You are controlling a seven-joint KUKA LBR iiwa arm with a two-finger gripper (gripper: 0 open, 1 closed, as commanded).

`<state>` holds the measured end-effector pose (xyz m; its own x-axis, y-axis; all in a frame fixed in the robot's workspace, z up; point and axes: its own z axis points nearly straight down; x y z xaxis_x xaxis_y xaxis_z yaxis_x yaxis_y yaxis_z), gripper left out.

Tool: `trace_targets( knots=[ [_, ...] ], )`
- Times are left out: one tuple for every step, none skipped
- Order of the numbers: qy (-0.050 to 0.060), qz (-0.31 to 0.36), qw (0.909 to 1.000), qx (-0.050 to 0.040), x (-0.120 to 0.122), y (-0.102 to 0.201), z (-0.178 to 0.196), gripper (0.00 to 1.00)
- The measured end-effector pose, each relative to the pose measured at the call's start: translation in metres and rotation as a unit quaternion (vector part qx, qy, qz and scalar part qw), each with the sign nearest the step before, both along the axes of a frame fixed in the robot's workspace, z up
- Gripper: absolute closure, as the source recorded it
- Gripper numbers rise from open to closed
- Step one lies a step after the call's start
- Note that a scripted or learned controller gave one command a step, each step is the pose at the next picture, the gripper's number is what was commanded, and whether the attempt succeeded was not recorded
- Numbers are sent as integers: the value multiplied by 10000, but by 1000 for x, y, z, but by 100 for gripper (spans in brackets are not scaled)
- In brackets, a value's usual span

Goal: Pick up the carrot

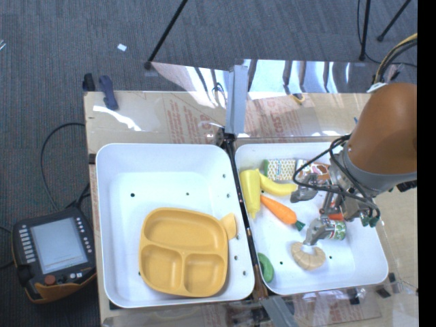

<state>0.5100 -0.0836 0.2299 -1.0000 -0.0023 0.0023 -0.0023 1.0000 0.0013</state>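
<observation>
The carrot [279,210], orange with a small green tip, lies at a slant in the middle of the right bin [368,268]. My gripper [311,214] hangs just to the right of the carrot's green end. It is open, one finger [304,195] toward the bin's far side and the other [317,233] toward the near side. Nothing sits between the fingers, and the carrot rests on the bin floor apart from them.
Around the carrot lie a banana [276,188], a yellow item [251,191], a patterned box [281,167], a croissant [308,257], a small can [335,230] and a green vegetable [266,267]. The left bin [122,182] holds a yellow divided tray [182,251].
</observation>
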Motion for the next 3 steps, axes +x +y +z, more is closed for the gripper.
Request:
trace_targets(
  knots=[
    [0,500,9988,-9,59,1,-144,0],
    [-22,525,9986,-5,61,3,-132,100],
    [-21,-463,9989,-2,29,-10,-82,100]
  ],
)
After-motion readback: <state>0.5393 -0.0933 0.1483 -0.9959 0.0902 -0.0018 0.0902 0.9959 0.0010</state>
